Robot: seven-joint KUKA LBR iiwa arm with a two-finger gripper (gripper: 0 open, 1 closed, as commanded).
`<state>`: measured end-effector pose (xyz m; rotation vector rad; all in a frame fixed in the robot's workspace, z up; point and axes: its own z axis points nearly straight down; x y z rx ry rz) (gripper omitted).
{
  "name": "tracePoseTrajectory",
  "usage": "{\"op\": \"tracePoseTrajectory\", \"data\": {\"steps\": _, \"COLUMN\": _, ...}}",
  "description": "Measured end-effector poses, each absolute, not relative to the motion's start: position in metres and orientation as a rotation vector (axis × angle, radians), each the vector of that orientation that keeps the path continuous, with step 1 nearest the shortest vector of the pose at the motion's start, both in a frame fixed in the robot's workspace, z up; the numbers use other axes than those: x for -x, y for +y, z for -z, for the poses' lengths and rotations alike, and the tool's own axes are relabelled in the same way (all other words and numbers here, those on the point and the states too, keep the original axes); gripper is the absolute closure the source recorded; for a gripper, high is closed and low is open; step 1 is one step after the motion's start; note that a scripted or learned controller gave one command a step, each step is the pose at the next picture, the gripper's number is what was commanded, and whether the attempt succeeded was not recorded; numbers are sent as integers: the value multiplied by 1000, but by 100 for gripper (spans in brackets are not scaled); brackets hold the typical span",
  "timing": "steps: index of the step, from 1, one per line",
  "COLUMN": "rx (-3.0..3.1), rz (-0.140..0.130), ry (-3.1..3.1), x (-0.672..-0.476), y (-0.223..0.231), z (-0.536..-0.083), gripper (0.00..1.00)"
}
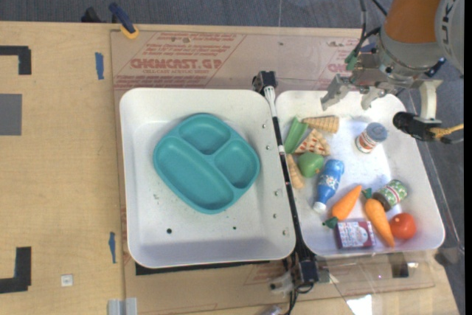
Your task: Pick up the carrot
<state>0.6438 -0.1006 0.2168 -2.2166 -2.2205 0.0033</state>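
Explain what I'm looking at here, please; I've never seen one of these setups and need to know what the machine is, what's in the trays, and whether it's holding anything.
One camera looks down at a slant on a bench with two shallow white bins. The grey and orange robot arm reaches in from the right; its gripper hangs open over the right bin's far edge, holding nothing. The left bin holds a teal divided plate. The right bin holds toy food: two carrots, a tomato, a blue bottle, green peppers, small cans.
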Motion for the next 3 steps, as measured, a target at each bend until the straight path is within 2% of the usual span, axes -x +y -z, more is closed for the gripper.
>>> {"op": "tracePoseTrajectory", "data": {"steps": 1, "rx": 2105, "rz": -6, "ry": -2325, "x": -546, "y": -96, "z": -171, "gripper": 0}}
{"op": "tracePoseTrajectory", "data": {"steps": 2, "rx": 2210, "rz": 5, "ry": -2237, "x": -488, "y": -199, "z": -92, "gripper": 0}}
{"op": "tracePoseTrajectory", "data": {"steps": 3, "rx": 2299, "rz": 10, "ry": -2159, "x": -484, "y": -152, "z": -89, "gripper": 0}}
